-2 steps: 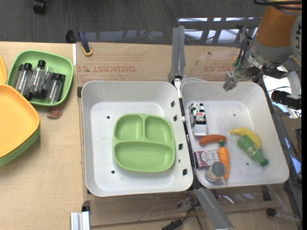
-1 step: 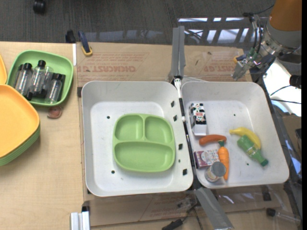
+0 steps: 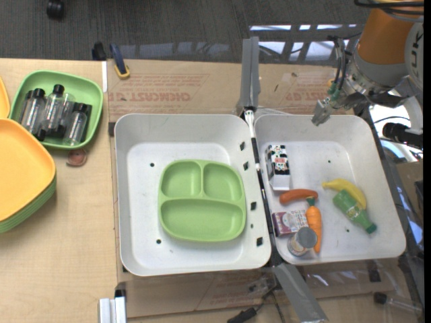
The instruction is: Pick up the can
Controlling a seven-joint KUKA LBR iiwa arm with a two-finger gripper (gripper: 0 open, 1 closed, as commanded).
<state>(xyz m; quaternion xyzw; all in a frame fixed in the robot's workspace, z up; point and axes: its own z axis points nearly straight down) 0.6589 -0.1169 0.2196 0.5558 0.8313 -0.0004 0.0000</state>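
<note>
Overhead, we see 2 shallow white bins side by side on the bench. The left bin holds a green divided plate with 3 compartments, lying flat near its middle. The right bin holds the smaller items. Behind both bins lies flattened cardboard printed in red; the lettering appears upside down and reads roughly "CHEMCUT", though we cannot be sure of every letter. At the far left, a stack of orange plates sits beside a green tray carrying several small dark-capped bottles.

The arm, grey with its orange band, hangs over the far right corner of the right bin. Its gripper is above the bin's far rim, and we cannot tell how it is set; nothing shows between its tips.

The can lies at the near left of the right bin, touching a carrot and just beside a small maroon carton whose label we cannot read. Further off are a green bottle, a banana, a red pepper and a white cow-patterned carton.
</note>
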